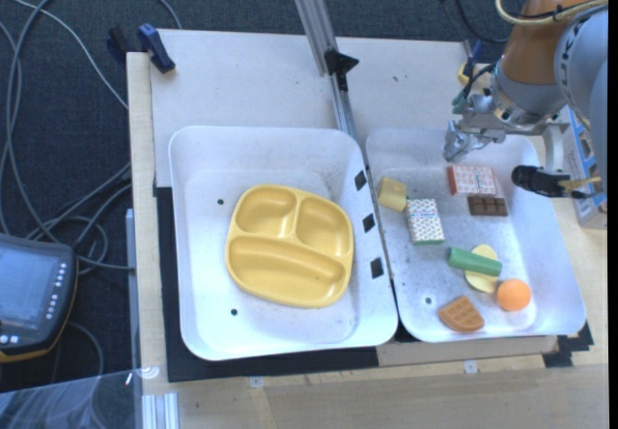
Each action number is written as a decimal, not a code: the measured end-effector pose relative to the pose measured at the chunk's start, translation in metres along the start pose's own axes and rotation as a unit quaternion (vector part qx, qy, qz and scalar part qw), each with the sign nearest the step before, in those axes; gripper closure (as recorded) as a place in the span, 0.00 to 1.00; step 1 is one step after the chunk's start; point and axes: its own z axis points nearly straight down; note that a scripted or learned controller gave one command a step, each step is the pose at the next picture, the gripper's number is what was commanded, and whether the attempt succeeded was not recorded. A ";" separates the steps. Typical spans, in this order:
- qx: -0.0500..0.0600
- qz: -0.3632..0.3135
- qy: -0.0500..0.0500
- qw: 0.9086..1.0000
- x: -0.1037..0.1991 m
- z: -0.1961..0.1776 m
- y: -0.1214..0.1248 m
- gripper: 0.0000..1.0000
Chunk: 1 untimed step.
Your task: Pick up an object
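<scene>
I am taking the pink checked block [472, 179] as my target: it is lying flat near the far edge of the right bin [565, 268], touching the brown chocolate piece [488, 206] on its near side. The jaws [458, 146] are hanging just beyond the block's far left corner, and I cannot tell whether they are spread or pressed together. Nothing is showing between them.

To do this well, I judge I should be centring over the block, turning to straddle its short sides, and descending so I am not dragging the chocolate along.

Further from the block, toward the left bin [193, 253] with its yellow divided plate [290, 245], are sitting a yellow cube [392, 194] and a green-patterned box [425, 221]. Nearer me are a green stick [474, 260], an orange ball [514, 295] and a waffle piece [461, 314].

The patterns on the block and box are too small for me to be reading any writing.
</scene>
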 end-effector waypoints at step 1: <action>-0.003 0.000 -0.001 1.000 0.001 -0.066 0.000 1.00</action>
